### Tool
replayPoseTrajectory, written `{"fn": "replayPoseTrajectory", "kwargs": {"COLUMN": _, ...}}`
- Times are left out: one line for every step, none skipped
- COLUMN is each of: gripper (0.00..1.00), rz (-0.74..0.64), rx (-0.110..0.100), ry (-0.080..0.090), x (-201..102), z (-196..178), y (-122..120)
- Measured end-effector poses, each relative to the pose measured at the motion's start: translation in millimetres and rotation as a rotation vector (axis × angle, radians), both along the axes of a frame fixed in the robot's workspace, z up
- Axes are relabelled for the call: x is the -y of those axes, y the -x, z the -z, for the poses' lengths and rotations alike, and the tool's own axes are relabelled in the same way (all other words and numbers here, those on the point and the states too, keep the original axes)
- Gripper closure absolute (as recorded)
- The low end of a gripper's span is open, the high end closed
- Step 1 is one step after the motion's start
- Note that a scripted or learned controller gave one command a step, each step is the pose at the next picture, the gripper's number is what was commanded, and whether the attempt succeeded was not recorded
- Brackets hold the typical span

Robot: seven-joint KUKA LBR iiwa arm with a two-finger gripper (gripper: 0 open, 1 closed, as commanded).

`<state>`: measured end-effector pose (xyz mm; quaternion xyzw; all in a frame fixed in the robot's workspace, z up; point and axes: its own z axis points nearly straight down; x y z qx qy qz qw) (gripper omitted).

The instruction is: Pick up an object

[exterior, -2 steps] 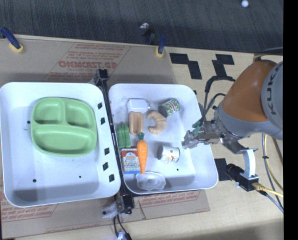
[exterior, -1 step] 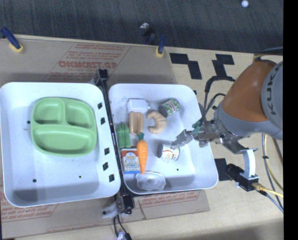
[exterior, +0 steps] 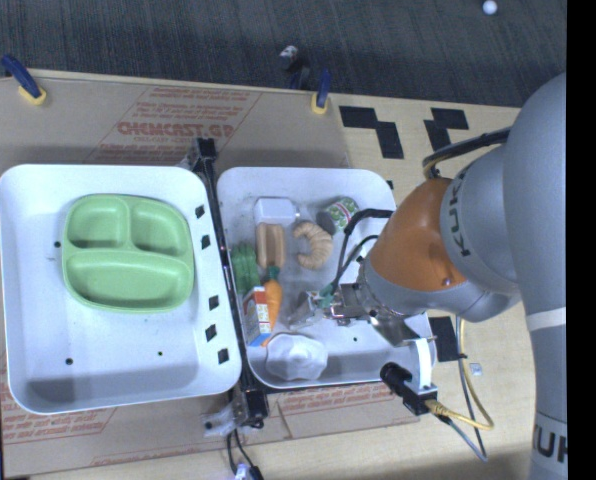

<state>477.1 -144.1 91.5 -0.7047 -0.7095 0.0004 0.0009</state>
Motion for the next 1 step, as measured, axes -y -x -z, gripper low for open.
{"fn": "replayPoseTrajectory", "kwargs": {"gripper": 1.0, "rz": -0.005, "rx": -0.001, "ry": 0.001, "x": 0.4, "z": -10.2, "y": -0.6}}
